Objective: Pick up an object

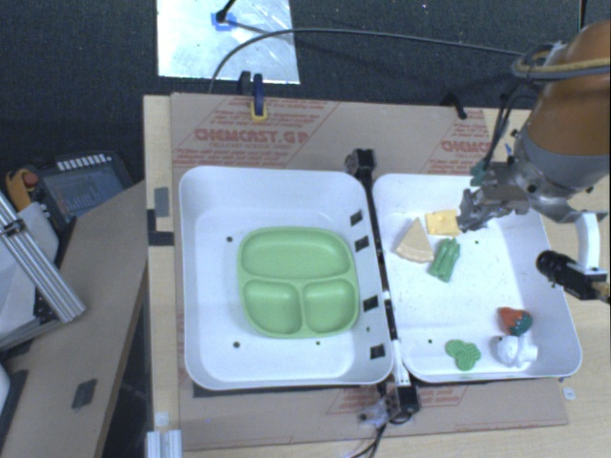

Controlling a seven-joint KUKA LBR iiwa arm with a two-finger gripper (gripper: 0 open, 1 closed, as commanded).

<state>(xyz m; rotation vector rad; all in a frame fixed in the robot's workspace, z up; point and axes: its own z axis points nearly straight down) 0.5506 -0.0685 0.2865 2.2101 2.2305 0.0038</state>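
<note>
right bin – gripper beside yellow piece

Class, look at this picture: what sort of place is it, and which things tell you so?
Probably a robotics lab bench: a grey and orange robot arm reaches over two shallow white plastic bins, one holding a green compartment tray, the other toy food such as a yellow cheese-like wedge.

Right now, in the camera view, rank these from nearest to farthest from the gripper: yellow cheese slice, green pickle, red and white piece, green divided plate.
From the gripper, over the right bin:
1. Yellow cheese slice, just to its left in the view.
2. Green pickle, below the cheese.
3. Red and white piece, near the right bin's front corner.
4. Green divided plate, in the left bin.
</note>
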